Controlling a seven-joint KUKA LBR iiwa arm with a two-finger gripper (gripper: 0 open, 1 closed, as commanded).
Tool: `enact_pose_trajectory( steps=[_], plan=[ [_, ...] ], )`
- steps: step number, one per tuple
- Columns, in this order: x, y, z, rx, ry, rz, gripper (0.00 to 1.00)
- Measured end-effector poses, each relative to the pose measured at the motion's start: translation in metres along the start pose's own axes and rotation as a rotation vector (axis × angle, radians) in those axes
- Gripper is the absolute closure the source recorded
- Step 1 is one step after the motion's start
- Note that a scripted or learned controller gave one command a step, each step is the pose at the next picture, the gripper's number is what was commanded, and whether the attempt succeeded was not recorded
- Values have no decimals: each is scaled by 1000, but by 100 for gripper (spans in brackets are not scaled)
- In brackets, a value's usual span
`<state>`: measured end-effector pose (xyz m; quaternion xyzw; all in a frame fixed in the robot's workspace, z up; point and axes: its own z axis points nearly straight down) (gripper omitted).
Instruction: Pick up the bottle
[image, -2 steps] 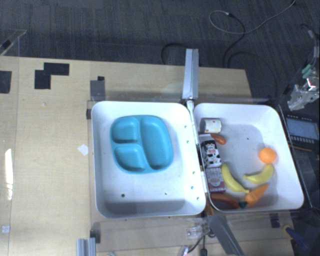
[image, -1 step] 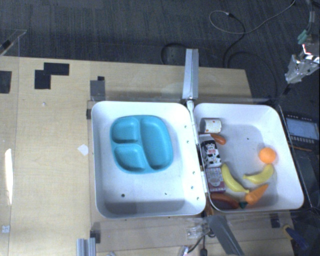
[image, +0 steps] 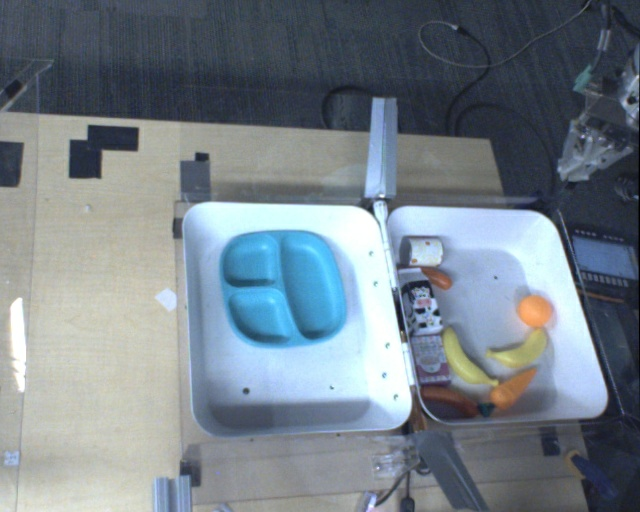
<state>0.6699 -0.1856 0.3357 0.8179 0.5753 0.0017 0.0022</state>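
A pale wooden tabletop (image: 90, 330) carries two shallow white bins set side by side. The left bin (image: 285, 400) holds a blue divided plate (image: 284, 287), lying flat in its upper half, with three compartments. A metal bar (image: 382, 150) runs up from the seam where the bins meet. In the right bin (image: 560, 260), along the left wall, a small white and gold can (image: 421, 250) lies on its side at the top, a small carrot (image: 436, 279) just below it, then the bottle (image: 424, 308), lying flat with a black and white patterned label, and a reddish carton (image: 431, 358) beneath it. Further right lie two bananas (image: 465, 360) (image: 521, 350), a larger carrot (image: 513, 385) near the bottom edge, and an orange ball (image: 536, 311) by the right banana's tip. The pincer (image: 592, 150) hangs at the upper right, outside the bins and well apart from the bottle; whether it is released or clenched cannot be told.
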Motion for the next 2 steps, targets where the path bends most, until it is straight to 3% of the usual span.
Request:
enact_pose_trajectory(
  steps=[1,2],
  plan=[
    [-16,-9,93,2,0,29,100],
    [-14,-7,80,-4,1,25,100]
  ],
)
